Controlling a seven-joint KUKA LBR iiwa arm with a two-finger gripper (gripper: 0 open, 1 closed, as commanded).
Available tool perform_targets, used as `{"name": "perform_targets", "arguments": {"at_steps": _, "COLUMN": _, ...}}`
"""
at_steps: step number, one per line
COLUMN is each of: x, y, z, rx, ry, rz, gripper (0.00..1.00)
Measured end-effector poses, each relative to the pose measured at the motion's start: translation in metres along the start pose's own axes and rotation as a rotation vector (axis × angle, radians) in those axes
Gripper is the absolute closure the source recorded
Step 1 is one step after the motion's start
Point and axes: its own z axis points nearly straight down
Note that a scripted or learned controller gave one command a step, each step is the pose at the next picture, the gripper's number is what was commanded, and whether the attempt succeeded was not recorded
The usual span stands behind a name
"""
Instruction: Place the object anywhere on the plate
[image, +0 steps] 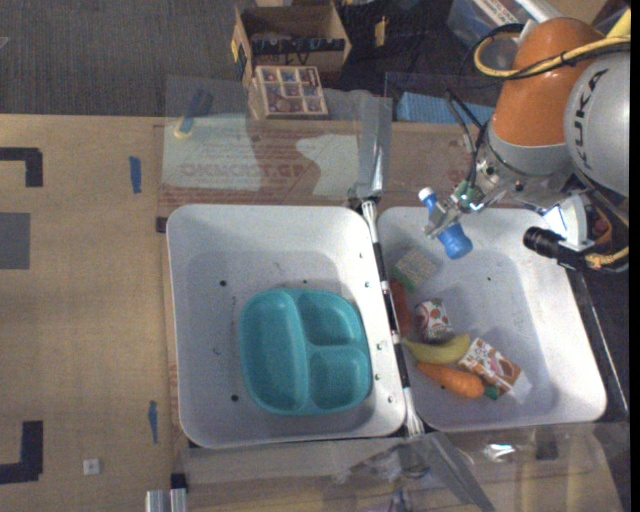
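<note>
Carrot (452, 380) partly under banana (437, 349)

Single fixed camera, mounted above the desk (80, 300) and looking down at a slant. The teal plate (303, 352) serves as landmark: it lies left of centre and low in the frame, inside the left white bin (200, 250). To the plate's right sits the right white bin (560, 330); beyond that bin the arm (560, 90) enters from the right. Farther back than the plate, floor and boxes (290, 60) appear. Distance is moderate, taking in both bins whole.
</note>
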Motion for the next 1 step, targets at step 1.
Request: {"name": "perform_targets", "arguments": {"at_steps": 1, "x": 0.0936, "y": -0.0153, "z": 0.0003, "rx": 0.004, "ry": 0.004, "rz": -0.028, "gripper": 1.00}}
